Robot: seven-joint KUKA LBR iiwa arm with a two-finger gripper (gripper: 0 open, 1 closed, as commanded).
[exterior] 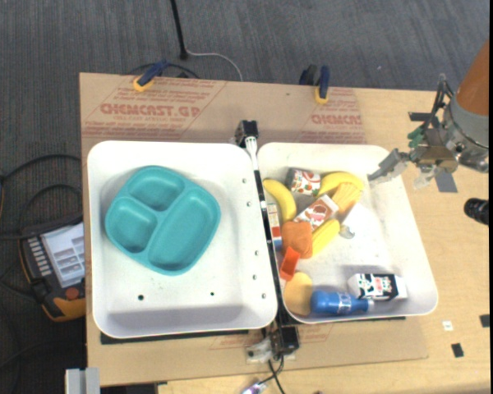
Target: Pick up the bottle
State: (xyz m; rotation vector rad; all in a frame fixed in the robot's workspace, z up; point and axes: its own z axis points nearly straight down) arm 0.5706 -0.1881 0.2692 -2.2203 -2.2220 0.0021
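Blue, lying on its side, the bottle [335, 303] rests at the near edge of the right bin [423, 257], touching a small carton [375, 286] and just beside a peach-coloured fruit [297, 287]; the end effector [427, 156] hovers over the bin's far right corner, well apart from it, holding nothing, its spread impossible to judge; a descent could catch the carton or roll the bottle against the wall; the bench's [230, 109] sheet reads "CHEMCAST GP" upside down; carton print is illegible.

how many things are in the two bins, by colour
teal: 1, divided plate
yellow: 4, bananas and similar
orange: 2
blue: 1, bottle
printed cartons: 3
total: 11, roughly; the pile overlaps
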